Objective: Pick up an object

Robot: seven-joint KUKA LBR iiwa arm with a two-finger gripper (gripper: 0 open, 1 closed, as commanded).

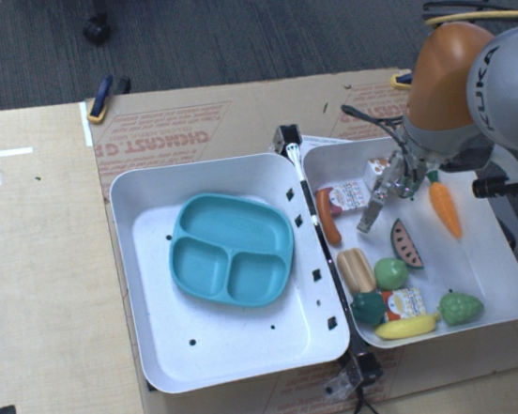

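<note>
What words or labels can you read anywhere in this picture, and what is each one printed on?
"KU", grey letters on the robot arm; the rest is cut off.
Red print on the cardboard sheet, upside down: too blurred to read for certain.
More red print on the cardboard near the bottom edge: too faint to read.
Red and white packet in the right bin: print too small to read.
Small carton in the same bin: print too small to read.
</note>
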